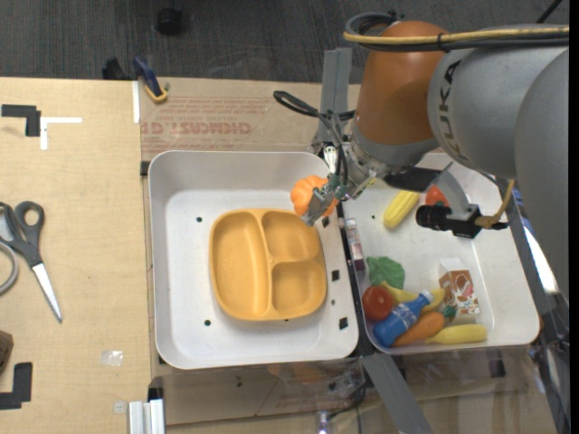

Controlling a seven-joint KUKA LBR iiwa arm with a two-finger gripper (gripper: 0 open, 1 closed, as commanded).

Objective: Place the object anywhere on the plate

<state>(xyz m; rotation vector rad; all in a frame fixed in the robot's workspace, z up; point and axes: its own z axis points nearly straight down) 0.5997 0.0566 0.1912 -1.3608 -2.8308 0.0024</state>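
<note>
An orange toy is sitting between the gripper's fingers, which are pinching it from the right. It is hanging just above the plate's upper right corner, over the rim or just beyond it; which of the two, the slant of the view is not letting me tell.

The plate, yellow-orange with three compartments, is lying in the middle of the left bin. The arm is reaching in from the plate's upper right, its orange band sitting well above the plate's far corner.

Right of the plate, the right bin is holding a heap of toys: a corn cob near the plate's top right, a green leaf level with the plate's middle, a tomato, a blue bottle, a carrot and a banana lower down, with a small carton beyond them.

Far left of the plate, scissors are lying on the bench.
</note>
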